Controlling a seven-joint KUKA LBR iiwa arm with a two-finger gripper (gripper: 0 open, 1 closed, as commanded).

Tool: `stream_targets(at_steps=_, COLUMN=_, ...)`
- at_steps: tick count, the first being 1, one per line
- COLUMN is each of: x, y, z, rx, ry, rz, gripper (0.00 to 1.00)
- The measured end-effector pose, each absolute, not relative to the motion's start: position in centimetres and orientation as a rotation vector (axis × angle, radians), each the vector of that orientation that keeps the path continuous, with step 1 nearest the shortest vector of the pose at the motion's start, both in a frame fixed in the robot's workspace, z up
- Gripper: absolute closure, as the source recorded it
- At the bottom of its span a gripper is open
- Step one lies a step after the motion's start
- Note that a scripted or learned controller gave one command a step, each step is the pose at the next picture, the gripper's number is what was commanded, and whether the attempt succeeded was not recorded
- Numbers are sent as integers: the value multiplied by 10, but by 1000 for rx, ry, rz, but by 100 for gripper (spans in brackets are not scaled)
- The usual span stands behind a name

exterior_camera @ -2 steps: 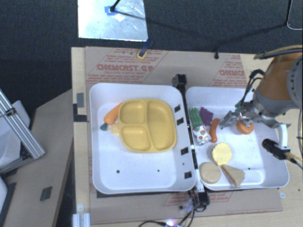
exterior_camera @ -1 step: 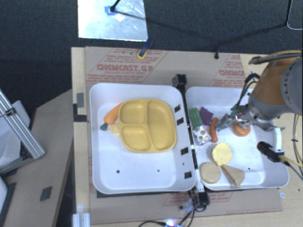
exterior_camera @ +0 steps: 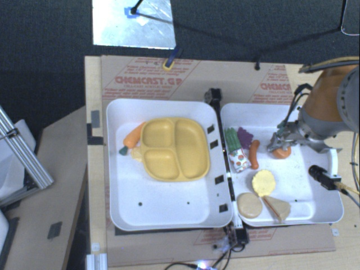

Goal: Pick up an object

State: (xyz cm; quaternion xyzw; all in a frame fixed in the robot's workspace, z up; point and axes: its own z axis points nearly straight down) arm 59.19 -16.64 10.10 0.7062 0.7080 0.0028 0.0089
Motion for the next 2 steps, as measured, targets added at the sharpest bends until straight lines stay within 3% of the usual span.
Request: stream_targets(at_steps=2, x=605, y=-156, z=219, rx=2210, ry=2223, rz=7, gripper=100)
